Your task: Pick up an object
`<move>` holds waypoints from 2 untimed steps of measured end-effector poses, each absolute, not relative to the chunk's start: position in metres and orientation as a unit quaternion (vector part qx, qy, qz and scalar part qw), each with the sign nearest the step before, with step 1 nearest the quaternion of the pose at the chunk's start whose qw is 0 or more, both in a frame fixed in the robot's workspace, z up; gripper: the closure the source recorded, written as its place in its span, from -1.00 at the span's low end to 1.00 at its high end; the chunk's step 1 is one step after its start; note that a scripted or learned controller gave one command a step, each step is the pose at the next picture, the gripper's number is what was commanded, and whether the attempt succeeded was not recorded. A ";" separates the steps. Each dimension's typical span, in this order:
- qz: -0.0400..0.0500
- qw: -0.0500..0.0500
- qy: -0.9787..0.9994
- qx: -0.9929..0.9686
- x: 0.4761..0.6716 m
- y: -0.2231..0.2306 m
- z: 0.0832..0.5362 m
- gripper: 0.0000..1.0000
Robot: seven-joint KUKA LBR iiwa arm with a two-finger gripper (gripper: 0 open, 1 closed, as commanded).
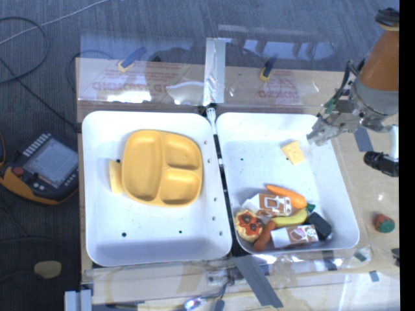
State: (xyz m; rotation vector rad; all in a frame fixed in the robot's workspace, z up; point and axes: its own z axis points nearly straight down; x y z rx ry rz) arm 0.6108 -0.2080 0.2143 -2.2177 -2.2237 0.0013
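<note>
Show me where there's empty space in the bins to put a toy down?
The right bin has bare floor across its upper half, apart from the yellow cheese piece near the gripper. Its lower corner is crowded with the toy food pile. In the left bin, the yellow tray leaves bare floor along the bottom.

A sectioned tray (161, 167) lies in the left bin (97, 238). In the right bin (337, 173), a heap of toy food (279, 219) sits nearer than a lone block (293, 152).

No legible text; only blurred reddish print on the clear panels (123, 83).
</note>
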 end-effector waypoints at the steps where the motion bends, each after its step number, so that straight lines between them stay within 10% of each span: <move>1: 0.000 0.001 -0.760 -0.650 0.588 -0.173 0.111 -1.00; 2: -0.004 -0.009 -0.770 -0.638 0.506 -0.153 0.093 -1.00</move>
